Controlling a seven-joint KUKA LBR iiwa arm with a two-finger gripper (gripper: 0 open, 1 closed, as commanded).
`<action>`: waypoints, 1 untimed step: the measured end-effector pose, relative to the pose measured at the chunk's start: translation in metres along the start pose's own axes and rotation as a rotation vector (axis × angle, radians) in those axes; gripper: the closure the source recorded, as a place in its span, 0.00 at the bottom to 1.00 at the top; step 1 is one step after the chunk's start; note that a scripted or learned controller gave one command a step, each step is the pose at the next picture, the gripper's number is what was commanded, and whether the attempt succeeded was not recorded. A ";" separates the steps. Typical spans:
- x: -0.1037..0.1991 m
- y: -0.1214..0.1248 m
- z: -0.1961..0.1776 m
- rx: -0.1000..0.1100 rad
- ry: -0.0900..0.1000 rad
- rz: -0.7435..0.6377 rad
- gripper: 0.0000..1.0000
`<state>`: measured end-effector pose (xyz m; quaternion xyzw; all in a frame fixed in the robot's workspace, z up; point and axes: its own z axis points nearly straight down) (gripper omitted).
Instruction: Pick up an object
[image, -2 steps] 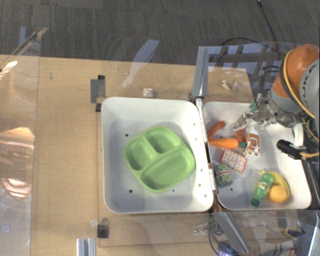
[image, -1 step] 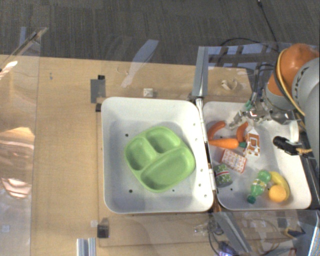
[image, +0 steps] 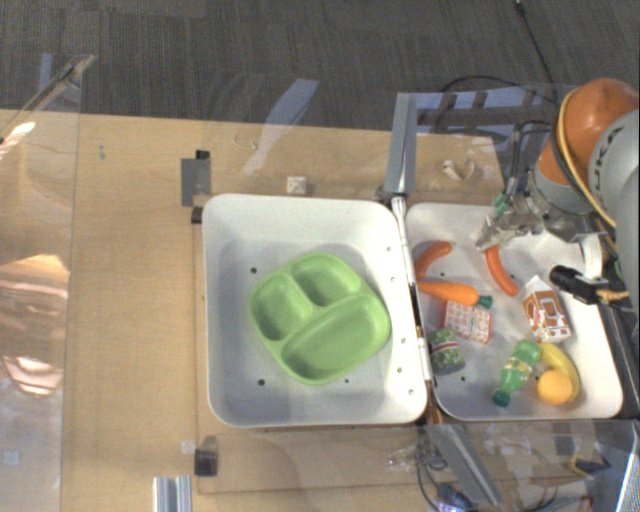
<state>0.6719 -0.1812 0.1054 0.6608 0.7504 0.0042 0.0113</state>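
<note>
Right bin (image: 600, 405) holds a green bottle (image: 515, 371), orange (image: 552, 387), banana (image: 563, 362), carrot (image: 449, 292), cartons; left bin (image: 225, 300) has a green divided plate (image: 318, 317). End effector (image: 497, 228) hovers just above a reddish-orange sausage (image: 500, 270), holding nothing.

The arm (image: 600, 150) has a grey, rounded body with a big orange band above the wrist. Thin black cables run along it at twelve o'clock. The gripper (image: 505, 225) is small, made of pale grey metal.
</note>
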 end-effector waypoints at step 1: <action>0.036 -0.007 -0.122 0.015 0.007 0.208 1.00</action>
